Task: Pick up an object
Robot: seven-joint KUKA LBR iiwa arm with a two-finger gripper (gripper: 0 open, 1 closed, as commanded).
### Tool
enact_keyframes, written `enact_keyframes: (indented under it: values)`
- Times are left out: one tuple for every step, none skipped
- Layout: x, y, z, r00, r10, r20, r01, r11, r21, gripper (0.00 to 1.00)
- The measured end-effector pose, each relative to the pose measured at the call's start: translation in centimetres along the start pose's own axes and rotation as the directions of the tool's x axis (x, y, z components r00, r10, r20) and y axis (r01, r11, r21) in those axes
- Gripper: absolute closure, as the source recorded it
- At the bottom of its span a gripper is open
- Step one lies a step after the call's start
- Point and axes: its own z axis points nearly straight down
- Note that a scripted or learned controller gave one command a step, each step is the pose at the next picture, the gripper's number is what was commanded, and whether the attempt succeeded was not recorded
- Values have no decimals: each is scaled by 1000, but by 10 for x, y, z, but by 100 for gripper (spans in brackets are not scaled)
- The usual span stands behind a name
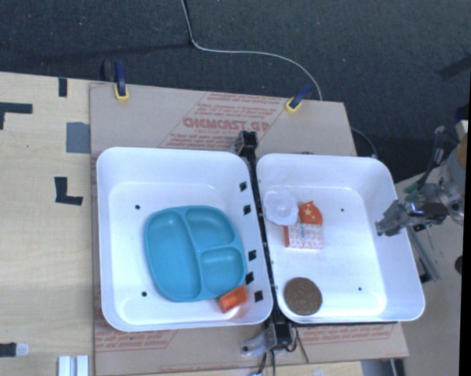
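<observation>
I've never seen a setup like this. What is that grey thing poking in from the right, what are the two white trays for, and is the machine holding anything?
You are looking down at a slant from one fixed camera above a bench. The grey thing at the right edge is the tip of a robot arm; its grasping part, the end effector, sits at the right rim of the right bin. Nothing can be seen held in it.

The two white bins stand side by side on a cardboard sheet clamped to the bench. The left bin holds a blue divided plate with a small orange object at its lower right corner. The right bin holds a clear plastic cup, a red and white packet and a brown round disc. The arm is meant to pick one up.
</observation>
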Motion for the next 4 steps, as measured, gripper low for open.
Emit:
enact_keyframes:
  values:
    - [51, 0, 0, 1000, -3, -2, 3, 1000, 4, 100]
    - [109, 9, 2, 1000, -5, -3, 5, 1000, 4, 100]
    - [160, 19, 23, 1000, -3, -2, 3, 1000, 7, 100]
    - [208, 23, 42, 1000, -3, -2, 3, 1000, 8, 100]
